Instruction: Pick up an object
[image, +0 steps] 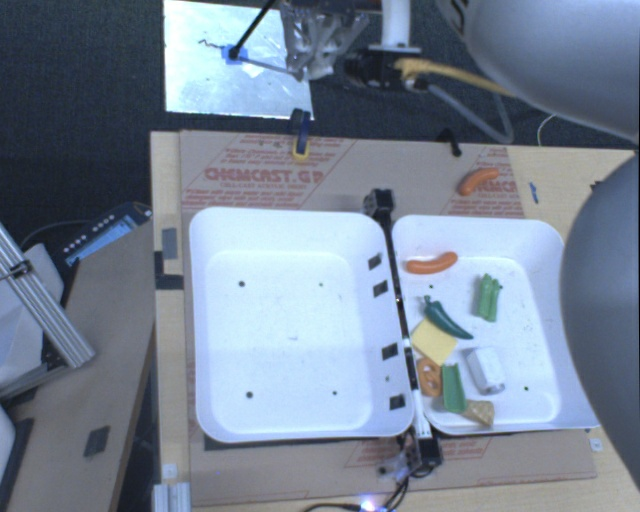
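Gripper (312, 55) hangs at the top of the view, beyond the bins; whether it is apart or together cannot be told.
Every candidate object lies in the right bin (540, 240): an orange sausage (430, 264), a green pepper (447, 320), a green pod (488, 297), a yellow wedge (434, 343), a grey block (487, 369) and a cracker (478, 411). Another orange sausage (478, 181) rests on the worktop (260, 165) behind that bin. The left bin (290, 320) sits beside it, touching.
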